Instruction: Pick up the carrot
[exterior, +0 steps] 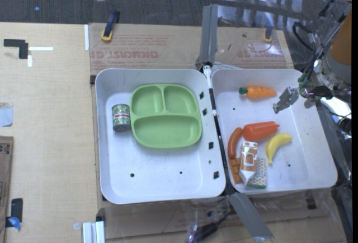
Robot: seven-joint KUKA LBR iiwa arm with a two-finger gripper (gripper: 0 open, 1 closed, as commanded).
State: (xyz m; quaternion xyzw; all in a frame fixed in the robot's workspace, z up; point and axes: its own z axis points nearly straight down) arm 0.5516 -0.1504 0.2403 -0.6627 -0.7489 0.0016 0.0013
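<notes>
On the wooden surface (pixel 45 124), the left bin (pixel 106 180) holds a small can (pixel 121 117) touching a green divided plate (pixel 166 116). The right bin (pixel 313 174) holds a sausage (pixel 234 142), a red pepper (pixel 260 129), a carton (pixel 248 156) and a banana (pixel 277 145); the carrot (pixel 258 91) lies apart near the far wall. Right of the carrot, the jaws (pixel 295 98) hover spread wide, holding nothing.
</notes>
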